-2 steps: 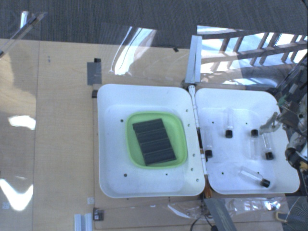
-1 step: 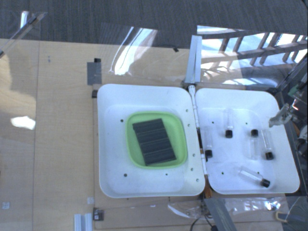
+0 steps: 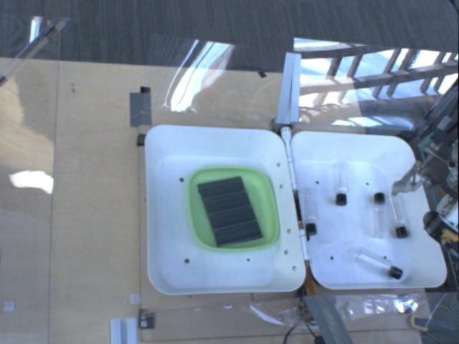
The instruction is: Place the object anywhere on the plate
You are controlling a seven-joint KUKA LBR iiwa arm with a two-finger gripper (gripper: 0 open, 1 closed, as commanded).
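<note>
two white bins (image 3: 172,264) sit side by side on the tabletop (image 3: 72,228), the left one holding a green plate (image 3: 267,196) with a dark ridged block (image 3: 229,211) on it, the right one scattered with clear black-capped vials (image 3: 376,261), while the arm's fingers (image 3: 412,180) hover at its right rim, grip unclear.

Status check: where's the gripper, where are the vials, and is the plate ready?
Gripper at right bin's right edge, nothing seen held. Clear vials lying in right bin. Green plate in left bin, dark ridged block on it.
</note>
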